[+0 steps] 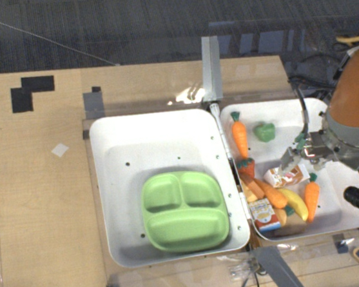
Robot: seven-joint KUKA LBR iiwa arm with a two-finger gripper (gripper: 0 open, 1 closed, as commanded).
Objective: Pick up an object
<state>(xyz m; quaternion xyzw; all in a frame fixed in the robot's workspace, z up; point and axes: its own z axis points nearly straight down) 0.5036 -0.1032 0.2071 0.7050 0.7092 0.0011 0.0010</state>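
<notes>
Now the claw [296,154] hovers low in the right bin [279,109], just above the carton [287,175] by the banana [295,202]; grip state unclear. Approach step; next, descend and close.

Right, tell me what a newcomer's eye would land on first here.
The bright green divided plate lying alone in the left bin stands out first. Next comes the heap of toy food in the right bin: a carrot by the divider, a green pepper apart from it, a banana in the pile. The gripper hovers over that pile.
</notes>
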